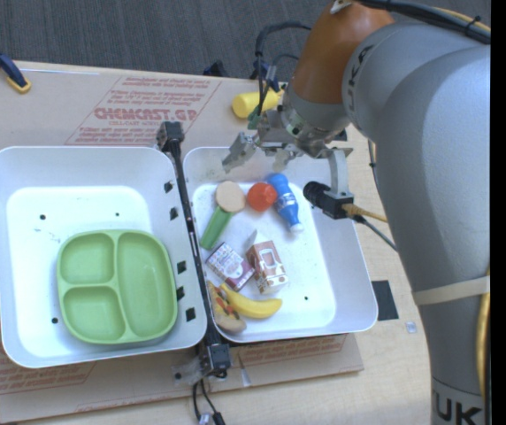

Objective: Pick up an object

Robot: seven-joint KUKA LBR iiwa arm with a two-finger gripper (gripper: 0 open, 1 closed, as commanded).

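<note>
The yellow plastic banana (255, 306) lies at the near end of the right white bin (352, 277). Beyond it, past the round red ball (261, 197), the hand (262, 153) hovers open and empty: approach stage. Next, I judge, descend and close.

Two white bins (23, 184) — one green tray (116, 286).
</note>
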